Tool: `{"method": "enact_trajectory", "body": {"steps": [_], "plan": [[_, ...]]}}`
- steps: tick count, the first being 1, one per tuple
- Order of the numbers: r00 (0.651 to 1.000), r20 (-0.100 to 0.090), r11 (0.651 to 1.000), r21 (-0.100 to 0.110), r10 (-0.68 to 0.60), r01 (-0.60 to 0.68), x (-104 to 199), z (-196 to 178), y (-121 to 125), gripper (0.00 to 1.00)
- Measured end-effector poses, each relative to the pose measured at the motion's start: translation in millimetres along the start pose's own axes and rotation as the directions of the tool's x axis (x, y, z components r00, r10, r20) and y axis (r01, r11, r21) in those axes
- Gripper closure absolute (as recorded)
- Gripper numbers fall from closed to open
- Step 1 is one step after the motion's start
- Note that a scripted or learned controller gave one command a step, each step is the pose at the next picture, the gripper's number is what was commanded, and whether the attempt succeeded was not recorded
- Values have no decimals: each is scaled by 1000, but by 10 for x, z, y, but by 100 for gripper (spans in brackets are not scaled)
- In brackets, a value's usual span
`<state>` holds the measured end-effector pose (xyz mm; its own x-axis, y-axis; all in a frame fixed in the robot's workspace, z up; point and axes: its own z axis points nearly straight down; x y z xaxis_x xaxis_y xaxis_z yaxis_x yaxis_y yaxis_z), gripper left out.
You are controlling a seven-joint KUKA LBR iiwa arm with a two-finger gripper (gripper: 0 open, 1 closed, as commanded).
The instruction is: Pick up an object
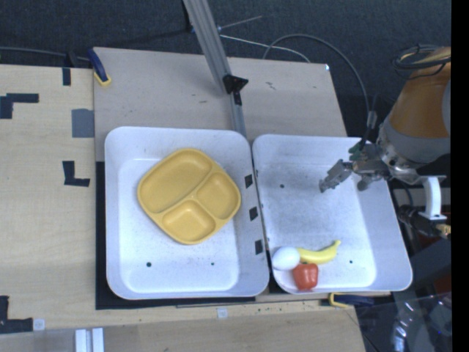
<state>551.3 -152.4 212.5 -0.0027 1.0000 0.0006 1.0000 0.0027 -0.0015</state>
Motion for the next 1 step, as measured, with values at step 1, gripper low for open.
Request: {"method": "enact_trajectory", "body": {"steps": [1], "plan": [[1000,0,1000,0,0,0,-1,-1,0,0]]}}
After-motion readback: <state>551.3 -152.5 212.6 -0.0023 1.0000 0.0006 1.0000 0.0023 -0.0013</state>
